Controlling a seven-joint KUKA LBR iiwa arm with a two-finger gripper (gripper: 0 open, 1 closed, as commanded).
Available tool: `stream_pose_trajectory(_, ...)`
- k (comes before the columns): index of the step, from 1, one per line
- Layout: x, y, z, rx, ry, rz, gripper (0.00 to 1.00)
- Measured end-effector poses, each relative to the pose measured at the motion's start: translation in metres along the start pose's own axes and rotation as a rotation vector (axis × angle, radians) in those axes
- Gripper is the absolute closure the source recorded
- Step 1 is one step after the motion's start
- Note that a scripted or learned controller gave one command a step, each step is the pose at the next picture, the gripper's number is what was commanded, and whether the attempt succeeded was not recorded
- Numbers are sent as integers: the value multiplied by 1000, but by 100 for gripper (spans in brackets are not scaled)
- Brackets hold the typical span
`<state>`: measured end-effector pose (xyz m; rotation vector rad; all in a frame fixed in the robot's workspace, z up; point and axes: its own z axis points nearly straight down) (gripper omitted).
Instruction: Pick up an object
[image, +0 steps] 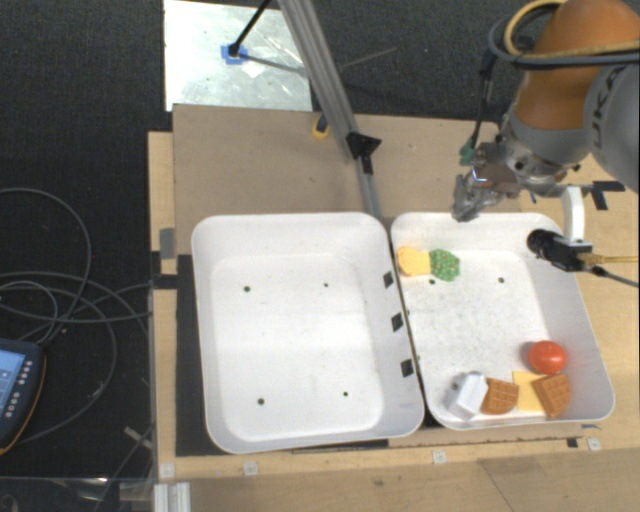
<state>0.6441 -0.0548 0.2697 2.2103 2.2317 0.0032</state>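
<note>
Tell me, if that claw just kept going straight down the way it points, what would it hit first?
Probably the right bin's back rim or the bare floor just inside it. The claw hangs over that far edge; the yellow and green toy lies nearer and to the left. Depth is hard to judge.

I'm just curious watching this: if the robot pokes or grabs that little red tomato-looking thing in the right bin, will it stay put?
Probably not. The red tomato looks round and smooth, so a push would likely send it rolling across the right bin. Its glossy skin may slip between fingers. It sits apart from the waffle pieces, so little would stop it.
</note>
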Motion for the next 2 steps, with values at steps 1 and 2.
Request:
stream_pose_trajectory(1, 51, 13, -1, -3, 0, -1, 100)
stream_pose_trajectory(2, 100, 34, 12, -1, 0, -1, 100)
